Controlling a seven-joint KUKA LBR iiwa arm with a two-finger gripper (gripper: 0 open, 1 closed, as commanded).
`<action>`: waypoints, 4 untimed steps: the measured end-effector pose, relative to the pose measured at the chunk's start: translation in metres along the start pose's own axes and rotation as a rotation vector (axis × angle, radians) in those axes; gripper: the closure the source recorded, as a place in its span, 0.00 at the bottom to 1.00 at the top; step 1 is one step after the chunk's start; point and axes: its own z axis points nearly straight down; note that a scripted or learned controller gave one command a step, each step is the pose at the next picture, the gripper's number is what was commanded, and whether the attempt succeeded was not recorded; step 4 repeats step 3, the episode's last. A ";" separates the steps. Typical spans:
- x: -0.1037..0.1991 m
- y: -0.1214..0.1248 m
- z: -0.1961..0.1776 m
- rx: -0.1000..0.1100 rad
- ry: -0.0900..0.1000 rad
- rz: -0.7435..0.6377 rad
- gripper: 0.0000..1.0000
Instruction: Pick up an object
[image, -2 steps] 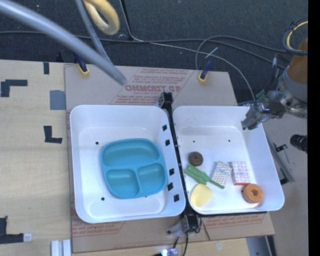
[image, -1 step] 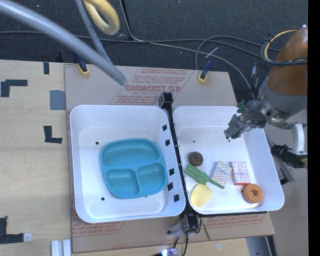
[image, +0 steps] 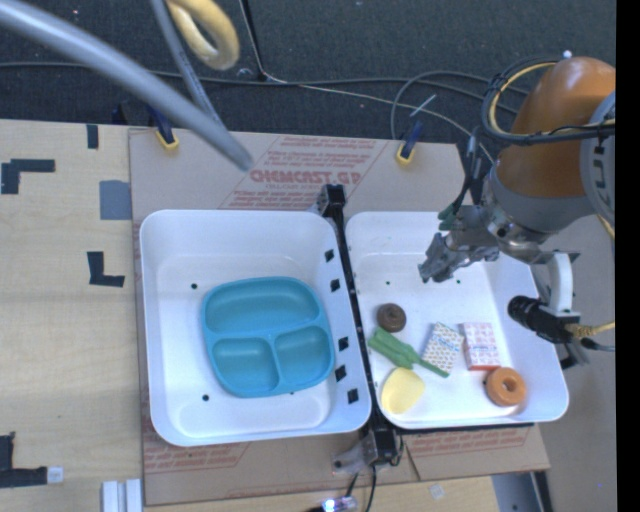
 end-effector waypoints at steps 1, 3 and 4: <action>0.053 0.002 0.018 0.001 0.000 -0.001 1.00; 0.154 -0.011 0.055 0.002 0.000 -0.001 1.00; 0.154 -0.011 0.055 0.002 0.000 -0.001 1.00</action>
